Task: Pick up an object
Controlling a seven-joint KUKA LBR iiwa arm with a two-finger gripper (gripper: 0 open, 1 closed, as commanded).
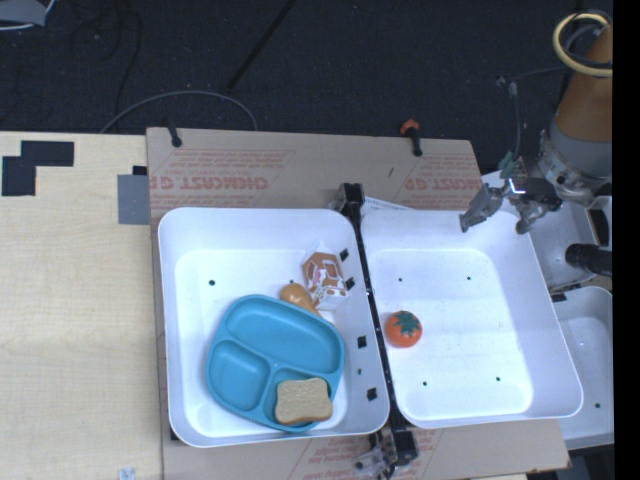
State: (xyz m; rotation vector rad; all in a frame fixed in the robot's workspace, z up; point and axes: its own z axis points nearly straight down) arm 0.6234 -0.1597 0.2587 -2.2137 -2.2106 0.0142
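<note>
An orange-red tomato-like toy with a green top [403, 329] lies in the right bin [545, 298], left of its middle. The left bin [185, 268] holds a blue divided tray [262, 353] with a slice of toast [303, 401] on its near corner. A yellow-orange piece [296, 295] and a small brown-and-white packet [323, 273] sit beside the tray's far edge. My gripper [503, 214] hangs above the right bin's far right corner, well away from the tomato, its two fingers spread apart with nothing between them.
A black divider with clips [366, 308] runs between the two bins. Cardboard [280, 168] lies under the bins, and a pale wooden bench top [70, 308] stretches to the left. White fittings [595, 328] sit right of the right bin.
</note>
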